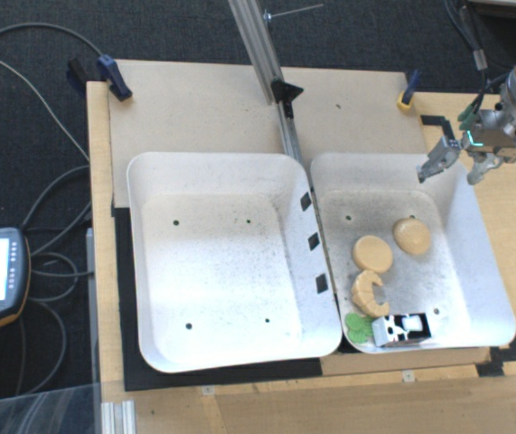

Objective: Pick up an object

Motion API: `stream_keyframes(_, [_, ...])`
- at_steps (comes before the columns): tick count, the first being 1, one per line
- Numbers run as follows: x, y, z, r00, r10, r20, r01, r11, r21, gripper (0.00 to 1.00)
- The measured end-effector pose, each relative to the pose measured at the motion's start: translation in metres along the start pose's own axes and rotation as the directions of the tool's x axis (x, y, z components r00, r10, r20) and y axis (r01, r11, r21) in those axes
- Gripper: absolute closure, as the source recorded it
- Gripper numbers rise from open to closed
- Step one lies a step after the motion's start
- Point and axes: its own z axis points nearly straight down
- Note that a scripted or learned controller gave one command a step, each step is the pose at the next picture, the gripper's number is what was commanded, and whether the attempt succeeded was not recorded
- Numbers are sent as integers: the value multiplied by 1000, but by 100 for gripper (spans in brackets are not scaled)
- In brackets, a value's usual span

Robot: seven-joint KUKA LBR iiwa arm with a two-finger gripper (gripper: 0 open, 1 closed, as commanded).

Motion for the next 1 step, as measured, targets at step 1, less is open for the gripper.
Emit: stream_keyframes(1, [0, 1, -3, 1000, -1, 1, 1, 1000, -5, 0])
